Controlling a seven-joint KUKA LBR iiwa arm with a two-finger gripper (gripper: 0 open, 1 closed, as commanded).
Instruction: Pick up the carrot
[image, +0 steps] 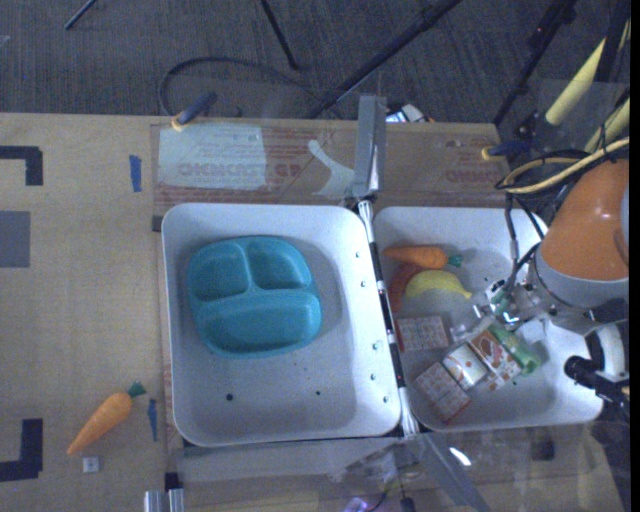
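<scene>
An orange carrot (420, 257) with a green tip lies at the back left of the right bin (570, 400), just behind a yellow fruit (437, 286). My gripper (503, 308) hangs over the middle of that bin, right of the yellow fruit and a short way right and forward of the carrot, above a small printed box (497, 355). A second orange carrot (100, 420) with a green top rests on the bench, left of the left bin's front corner.
A blue divided plate (255, 293) sits in the left bin (300, 410). The right bin also holds a red item (398, 290), flat patterned cards (423, 333) and small packets (441, 390). Yellow and black cables (560, 165) hang at the right.
</scene>
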